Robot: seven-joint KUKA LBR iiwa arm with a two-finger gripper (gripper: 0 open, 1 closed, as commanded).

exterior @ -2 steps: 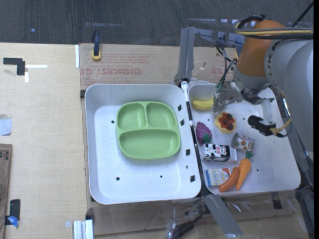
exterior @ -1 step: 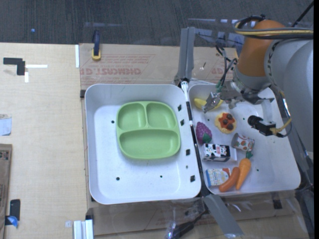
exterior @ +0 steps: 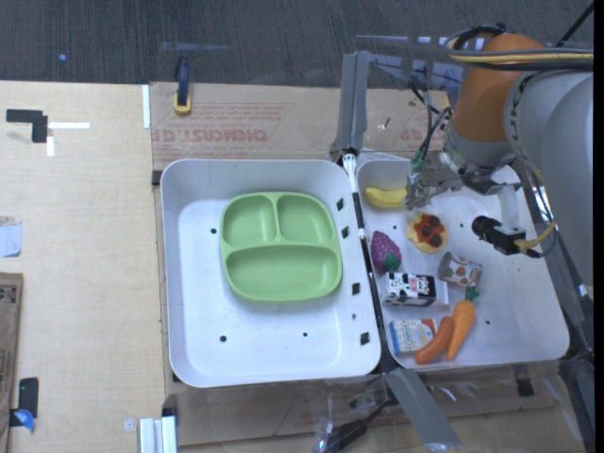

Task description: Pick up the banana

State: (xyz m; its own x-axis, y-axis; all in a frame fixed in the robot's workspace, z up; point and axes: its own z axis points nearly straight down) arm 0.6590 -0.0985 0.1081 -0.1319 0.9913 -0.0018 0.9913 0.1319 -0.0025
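A: What does the banana (exterior: pixel 383 196) look like, and where is it?

B: Small, yellow, gently curved, lying on its side; it sits at the far left corner of the right bin (exterior: pixel 528 347), close to the wall shared with the left bin (exterior: pixel 189 338).

A: Start at the left, then; what is in that bin?

B: A light green divided plate (exterior: pixel 281 247), three compartments, flat on the white floor; it lies a little toward the far side.

A: And the right bin?

B: The banana at the back; nearer, a purple bunch of grapes (exterior: pixel 384 250) by the dividing wall; beside it a round tart with red fruit (exterior: pixel 427 232); below those a black-and-white carton (exterior: pixel 411 289) and a small printed box (exterior: pixel 460 272); at the near edge a pale packet (exterior: pixel 408 333) and two orange carrots (exterior: pixel 449 332) lying together.

A: The gripper?

B: The gripper (exterior: pixel 416 196) hangs just beside the banana's right end; I cannot tell how wide its jaws stand, nor whether they touch the fruit.
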